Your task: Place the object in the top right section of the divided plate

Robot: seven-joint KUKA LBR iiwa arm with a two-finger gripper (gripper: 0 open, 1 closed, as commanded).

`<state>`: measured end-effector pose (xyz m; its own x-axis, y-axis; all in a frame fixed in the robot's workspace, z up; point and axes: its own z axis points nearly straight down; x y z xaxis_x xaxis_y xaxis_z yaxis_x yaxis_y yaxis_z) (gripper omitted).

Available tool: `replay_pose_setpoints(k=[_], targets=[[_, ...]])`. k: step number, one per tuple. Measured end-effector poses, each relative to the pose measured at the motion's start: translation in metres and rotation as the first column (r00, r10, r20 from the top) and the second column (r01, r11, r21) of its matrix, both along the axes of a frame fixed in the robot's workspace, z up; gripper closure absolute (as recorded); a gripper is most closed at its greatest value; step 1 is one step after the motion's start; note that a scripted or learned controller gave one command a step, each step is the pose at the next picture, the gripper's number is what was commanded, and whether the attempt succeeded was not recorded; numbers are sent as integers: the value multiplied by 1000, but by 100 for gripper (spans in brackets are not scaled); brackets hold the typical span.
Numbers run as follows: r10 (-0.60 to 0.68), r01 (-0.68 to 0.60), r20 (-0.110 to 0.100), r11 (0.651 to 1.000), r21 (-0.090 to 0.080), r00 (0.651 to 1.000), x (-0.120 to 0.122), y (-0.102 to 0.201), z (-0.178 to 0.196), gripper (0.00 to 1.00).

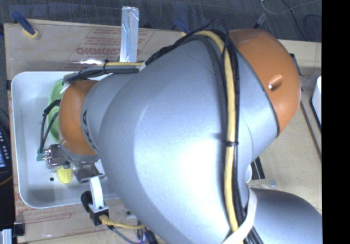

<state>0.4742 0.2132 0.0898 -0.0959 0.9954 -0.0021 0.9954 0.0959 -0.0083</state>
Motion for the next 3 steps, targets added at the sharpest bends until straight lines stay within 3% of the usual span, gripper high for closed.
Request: replay_pose_setpoints(k=[1, 2, 3], targets=[[72, -72, 5, 997, 2, 997, 3, -46, 44, 100], [102, -102, 3, 995, 3, 995, 0, 1, 84, 100], [366, -366, 0, 930, 3, 930, 1, -10, 83, 100]])
